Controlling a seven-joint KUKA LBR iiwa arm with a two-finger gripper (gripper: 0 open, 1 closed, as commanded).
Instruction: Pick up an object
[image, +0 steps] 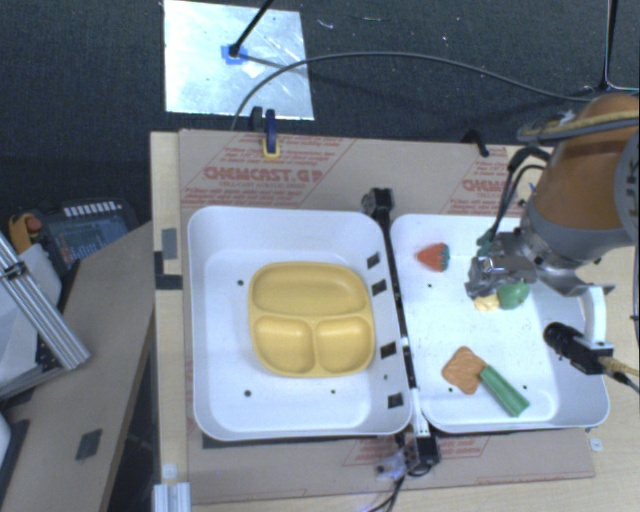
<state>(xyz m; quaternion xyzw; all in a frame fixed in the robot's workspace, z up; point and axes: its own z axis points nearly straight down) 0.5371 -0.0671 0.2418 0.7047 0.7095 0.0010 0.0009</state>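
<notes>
Two white bins sit side by side on the bench, joined along a dark seam with clips. The left bin (215, 300) holds a yellow plate (310, 318) with three sections, one wide section toward the far side and two smaller ones toward the near side; it lies flat near the middle of the bin.

The right bin (570, 405) carries the small toys. Toward its far left corner lies a red strawberry (433, 256) with a bit of green on top, well apart from the rest. Toward the near side, a tan cracker-shaped piece (463, 369) lies touching a green stick (504, 390), which runs at a slant toward the near right.

Between those two groups, in the far middle of the bin, the gripper (489, 277) hangs low over the bin floor. Just under and beside it are a small pale yellow piece (486, 301) and a round green piece (514, 294), touching or nearly touching each other. The metal fingers are bunched close above the yellow piece, but whether the jaws are open, closed or clamped on anything I cannot tell; the wrist hides that.

The arm (590, 190), grey with an orange band, comes in from the right. A black fitting (572, 346) sticks out below it over the bin's right side.
</notes>
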